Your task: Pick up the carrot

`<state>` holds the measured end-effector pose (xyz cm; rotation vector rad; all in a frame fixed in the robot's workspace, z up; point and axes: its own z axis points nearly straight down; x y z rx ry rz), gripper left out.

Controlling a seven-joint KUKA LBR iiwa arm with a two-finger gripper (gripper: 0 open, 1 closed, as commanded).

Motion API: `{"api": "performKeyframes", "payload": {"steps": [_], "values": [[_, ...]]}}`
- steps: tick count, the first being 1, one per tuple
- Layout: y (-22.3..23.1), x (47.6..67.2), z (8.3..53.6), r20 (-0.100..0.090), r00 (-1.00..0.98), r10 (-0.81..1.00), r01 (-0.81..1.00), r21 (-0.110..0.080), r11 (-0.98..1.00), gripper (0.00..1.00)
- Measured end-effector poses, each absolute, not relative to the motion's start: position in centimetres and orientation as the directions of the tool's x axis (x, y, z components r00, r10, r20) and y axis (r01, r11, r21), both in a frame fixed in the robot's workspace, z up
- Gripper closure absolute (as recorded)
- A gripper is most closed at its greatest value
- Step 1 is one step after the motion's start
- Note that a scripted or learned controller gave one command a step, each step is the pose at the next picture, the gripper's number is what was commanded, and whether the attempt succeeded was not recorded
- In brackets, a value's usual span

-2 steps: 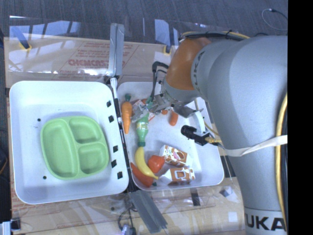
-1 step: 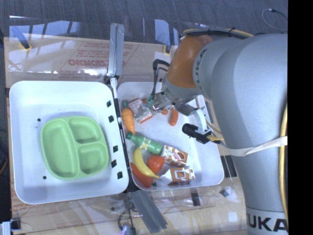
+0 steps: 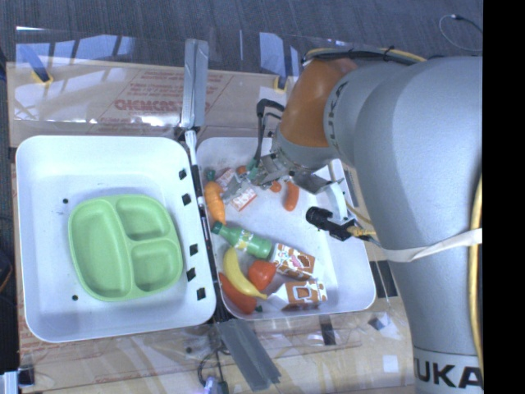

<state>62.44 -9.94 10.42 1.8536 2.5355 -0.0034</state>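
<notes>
the end effector hangs over the back of the right bin, just above a small printed packet; how far it is open cannot be told. the carrot lies at that bin's left wall, near the packet. further forward lie a green bottle, a banana and a tomato. the left bin holds a green divided plate.

claw fingers perhaps hidden under wrist, arm cropped right
</notes>
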Motion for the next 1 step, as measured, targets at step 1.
{"api": "performKeyframes", "payload": {"steps": [1], "values": [[-10.22,59.65,9.77,-0.015,-0.47,0.883,0.883,0.009,0.47,0.0]]}}
